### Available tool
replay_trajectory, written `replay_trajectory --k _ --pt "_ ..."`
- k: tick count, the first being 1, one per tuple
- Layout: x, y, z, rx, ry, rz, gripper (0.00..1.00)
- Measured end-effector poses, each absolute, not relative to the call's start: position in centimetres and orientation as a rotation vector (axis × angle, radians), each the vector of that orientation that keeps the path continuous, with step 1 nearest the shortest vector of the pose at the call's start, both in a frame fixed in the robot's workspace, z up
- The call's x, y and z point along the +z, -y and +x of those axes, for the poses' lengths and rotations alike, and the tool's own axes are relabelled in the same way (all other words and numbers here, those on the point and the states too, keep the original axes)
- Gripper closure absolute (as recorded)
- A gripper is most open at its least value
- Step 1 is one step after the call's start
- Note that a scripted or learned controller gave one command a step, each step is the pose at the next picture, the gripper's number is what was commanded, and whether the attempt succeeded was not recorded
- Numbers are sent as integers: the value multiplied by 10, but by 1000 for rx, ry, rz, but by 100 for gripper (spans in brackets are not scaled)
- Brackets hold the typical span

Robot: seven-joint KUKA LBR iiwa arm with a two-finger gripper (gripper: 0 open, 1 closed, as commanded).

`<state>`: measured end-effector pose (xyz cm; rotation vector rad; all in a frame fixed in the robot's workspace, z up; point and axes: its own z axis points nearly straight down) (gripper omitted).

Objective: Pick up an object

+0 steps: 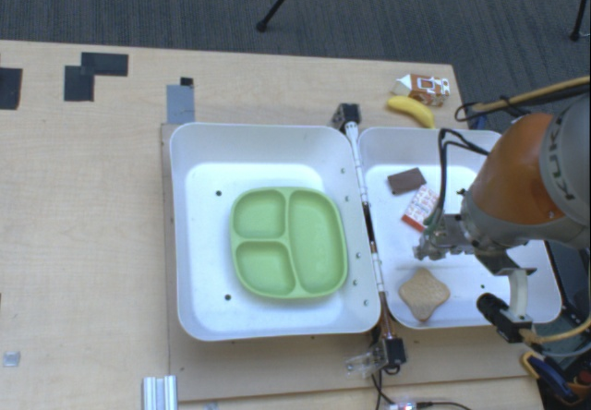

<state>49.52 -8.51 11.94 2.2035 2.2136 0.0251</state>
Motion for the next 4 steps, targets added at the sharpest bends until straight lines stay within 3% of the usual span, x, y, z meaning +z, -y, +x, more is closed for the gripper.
replay_trajectory --k 1,2,3,4 --pt "119 85 495 25 -2214 2204 0" --pt "87 85 489 6 -2219 2218 0" --pt "98 85 491 13 -2218 2213 100" --pt "98 85 491 13 -2218 2213 0"
